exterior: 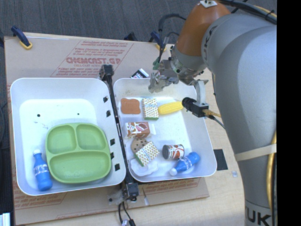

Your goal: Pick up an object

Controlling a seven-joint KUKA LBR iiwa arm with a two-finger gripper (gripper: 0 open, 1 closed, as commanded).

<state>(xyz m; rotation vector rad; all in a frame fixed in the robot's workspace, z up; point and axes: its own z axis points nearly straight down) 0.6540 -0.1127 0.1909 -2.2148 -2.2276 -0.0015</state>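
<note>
1. The claw (156,84) is hovering over the right bin's (203,145) far edge; whether it is gripping anything cannot be told.
2. The corn cob (170,108) is lying just below it.

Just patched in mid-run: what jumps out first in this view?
The big grey arm fills the right side, its pincer over the far edge of the right bin. That bin holds a yellow corn cob among small packages; the left bin holds a green divided plate.
</note>
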